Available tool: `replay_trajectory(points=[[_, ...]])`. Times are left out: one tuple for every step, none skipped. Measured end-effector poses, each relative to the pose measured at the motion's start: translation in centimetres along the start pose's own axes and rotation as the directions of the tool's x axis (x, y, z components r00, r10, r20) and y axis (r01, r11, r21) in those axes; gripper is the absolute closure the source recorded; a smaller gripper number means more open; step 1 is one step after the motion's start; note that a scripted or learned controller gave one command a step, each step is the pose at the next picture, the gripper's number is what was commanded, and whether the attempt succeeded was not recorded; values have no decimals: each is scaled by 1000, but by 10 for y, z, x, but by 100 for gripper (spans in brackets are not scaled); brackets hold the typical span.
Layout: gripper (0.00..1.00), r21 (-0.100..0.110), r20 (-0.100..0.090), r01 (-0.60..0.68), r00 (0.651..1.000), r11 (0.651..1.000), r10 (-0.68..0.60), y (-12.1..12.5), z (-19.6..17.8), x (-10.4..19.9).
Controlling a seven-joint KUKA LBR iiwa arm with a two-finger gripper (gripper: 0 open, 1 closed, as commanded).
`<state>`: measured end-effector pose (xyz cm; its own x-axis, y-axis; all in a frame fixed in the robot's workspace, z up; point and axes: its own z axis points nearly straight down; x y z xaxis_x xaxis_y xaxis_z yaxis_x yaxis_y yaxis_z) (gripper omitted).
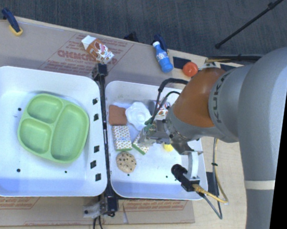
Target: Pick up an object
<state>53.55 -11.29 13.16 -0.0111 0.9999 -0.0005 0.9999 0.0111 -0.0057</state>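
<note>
Tool (150, 133) sits low inside the right-hand shallow white plastic bin (139, 189), at the end of the grey arm with its orange wrist band (198, 100), and it hangs right over the cluster of small things near that bin's middle. How far it is open I cannot tell, because the wrist and cabling hide the tip; nor can I tell whether anything is caught in it.

Everything worth picking lies in that same bin. A crumpled white wrapper (137, 115) sits toward the bin's far side, with a flat brown square block (117, 115) just beside it toward the divider. A patterned green-and-white packet (122, 137) lies nearer the bin's centre, and a second small green-edged packet (140, 147) lies right under the tool. A round speckled cookie (125, 162) rests toward the bin's near side, and a small yellow piece (168, 147) peeks out beneath the wrist.

The risk, as I judge it, is crowding. The packets, wrapper and block lie close together, some touching, so a closing move could nip two things at once, or pinch only a thin flat edge that slides free on the lift. A flat packet lying flush on the bin floor offers little to grip. The tool could also push a neighbour aside and come up with nothing.
</note>
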Motion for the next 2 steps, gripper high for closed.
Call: replay_trajectory(points=[[100, -4, -1, -8, 1000, 1000, 7, 16, 2, -55], [100, -5, -1, -6, 1000, 1000, 6, -21, -72, -21]])
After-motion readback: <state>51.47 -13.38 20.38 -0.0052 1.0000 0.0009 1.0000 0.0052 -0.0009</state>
